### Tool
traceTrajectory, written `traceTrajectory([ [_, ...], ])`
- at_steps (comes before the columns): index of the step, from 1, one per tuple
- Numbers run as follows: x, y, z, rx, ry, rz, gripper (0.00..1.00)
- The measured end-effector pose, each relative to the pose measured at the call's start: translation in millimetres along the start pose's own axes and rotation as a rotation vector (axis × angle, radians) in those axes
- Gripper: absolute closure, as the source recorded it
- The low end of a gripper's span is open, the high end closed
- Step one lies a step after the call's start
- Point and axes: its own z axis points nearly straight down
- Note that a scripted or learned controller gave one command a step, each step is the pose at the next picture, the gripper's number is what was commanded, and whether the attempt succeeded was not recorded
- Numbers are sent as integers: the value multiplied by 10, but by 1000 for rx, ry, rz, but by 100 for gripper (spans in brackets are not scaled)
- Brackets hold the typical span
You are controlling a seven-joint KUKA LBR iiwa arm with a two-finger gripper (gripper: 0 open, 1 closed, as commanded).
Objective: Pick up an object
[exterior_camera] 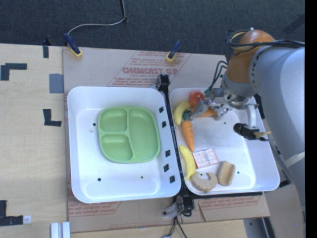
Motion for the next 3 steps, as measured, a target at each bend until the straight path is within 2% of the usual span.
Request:
traceTrajectory([
  [3,-191,40,-27,-27,-10,8,0],
])
